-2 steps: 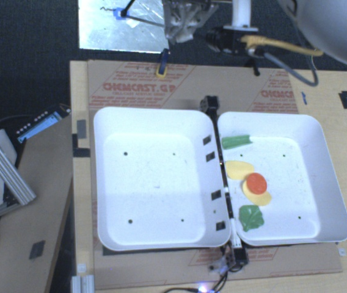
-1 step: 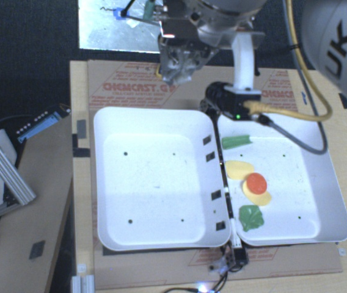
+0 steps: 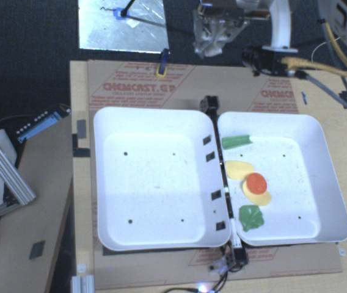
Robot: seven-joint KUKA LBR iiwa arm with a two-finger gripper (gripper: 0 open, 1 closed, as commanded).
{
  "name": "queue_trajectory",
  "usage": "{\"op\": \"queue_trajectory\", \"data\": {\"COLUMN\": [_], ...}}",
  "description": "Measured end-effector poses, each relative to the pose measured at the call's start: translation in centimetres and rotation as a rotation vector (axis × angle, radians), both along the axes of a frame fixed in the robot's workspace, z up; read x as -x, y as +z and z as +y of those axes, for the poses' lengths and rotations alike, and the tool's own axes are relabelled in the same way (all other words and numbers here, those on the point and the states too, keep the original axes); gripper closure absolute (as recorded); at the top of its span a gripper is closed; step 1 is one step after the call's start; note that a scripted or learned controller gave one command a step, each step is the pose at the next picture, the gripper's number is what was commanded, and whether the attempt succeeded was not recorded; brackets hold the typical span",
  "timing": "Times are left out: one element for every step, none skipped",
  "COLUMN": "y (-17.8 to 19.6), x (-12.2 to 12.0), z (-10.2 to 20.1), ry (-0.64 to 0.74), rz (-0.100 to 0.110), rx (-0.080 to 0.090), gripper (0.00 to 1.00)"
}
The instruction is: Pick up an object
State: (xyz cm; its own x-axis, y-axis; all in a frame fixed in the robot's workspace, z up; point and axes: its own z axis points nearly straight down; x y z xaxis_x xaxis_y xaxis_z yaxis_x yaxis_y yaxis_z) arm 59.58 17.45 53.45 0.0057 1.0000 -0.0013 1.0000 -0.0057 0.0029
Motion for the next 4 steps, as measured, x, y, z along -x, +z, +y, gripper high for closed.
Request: {"op": "queue_trajectory", "data": {"y": [0.1, 0.1, -0.1, 0.1], "x": [4.1, 8.4, -1.6, -1.1], "z": [3.3, 6.2, 0.2, 4.2], "ry": [0.012, 0.013, -0.001, 0.012], "rz": [0.003, 0.003, 0.000, 0.001], "rx": [-0.003, -0.003, 0.001, -0.003], "gripper": [1.00, 1.00, 1.00, 1.00]}}
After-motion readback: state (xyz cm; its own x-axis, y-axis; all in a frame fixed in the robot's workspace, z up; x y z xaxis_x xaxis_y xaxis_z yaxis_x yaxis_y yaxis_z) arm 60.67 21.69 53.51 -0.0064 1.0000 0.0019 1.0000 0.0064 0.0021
